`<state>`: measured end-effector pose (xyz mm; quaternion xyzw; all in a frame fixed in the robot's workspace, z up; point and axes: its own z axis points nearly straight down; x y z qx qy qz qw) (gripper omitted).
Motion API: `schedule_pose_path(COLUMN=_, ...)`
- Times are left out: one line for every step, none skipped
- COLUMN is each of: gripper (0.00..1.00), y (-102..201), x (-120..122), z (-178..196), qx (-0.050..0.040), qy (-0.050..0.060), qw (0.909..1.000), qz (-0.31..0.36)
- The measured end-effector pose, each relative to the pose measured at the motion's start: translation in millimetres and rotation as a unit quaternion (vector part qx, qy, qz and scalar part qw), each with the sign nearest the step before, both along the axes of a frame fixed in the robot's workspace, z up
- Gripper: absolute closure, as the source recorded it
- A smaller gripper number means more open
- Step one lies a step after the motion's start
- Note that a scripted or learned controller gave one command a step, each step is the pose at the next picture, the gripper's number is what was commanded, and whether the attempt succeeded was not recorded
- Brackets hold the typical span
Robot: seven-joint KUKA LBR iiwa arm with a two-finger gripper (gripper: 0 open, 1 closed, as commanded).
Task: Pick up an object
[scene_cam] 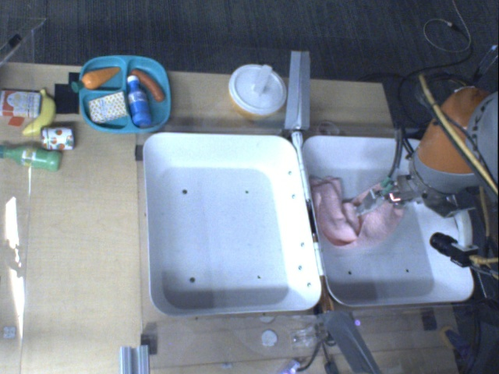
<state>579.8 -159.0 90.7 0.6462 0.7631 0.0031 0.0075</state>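
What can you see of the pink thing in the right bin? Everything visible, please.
The pink thing looks like soft, crumpled cloth or a floppy plush, pale pink with folds and no clear parts. It lies slumped on the floor of the right bin, in its left half, with one lobe near the wall shared with the left bin and another stretching right. The claw sits right at its upper right edge, seemingly touching it; whether the fingers pinch the fabric is too blurred to tell.

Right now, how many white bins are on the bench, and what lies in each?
2. The left bin sits mid-bench. The right bin holds a pink cloth, with the gripper at the cloth's right side.
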Motion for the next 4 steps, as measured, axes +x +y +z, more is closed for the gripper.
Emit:
schedule_pose_path(gripper=0.0, y=28, x=-2, z=1, qx=-0.0015, qy=0.0, qw=0.9951, qz=0.099)
schedule_pose_path(gripper=1.0, y=28, x=0, z=13, qx=-0.0024, qy=-0.004, qw=0.9951, qz=0.099)
schedule_pose_path(gripper=1.0, y=59, x=38, z=2, qx=-0.0002, qy=0.002, qw=0.9944, qz=0.106)
schedule_pose_path(gripper=1.0, y=97, x=90, z=129, qx=0.0003, qy=0.004, qw=0.9901, qz=0.141)
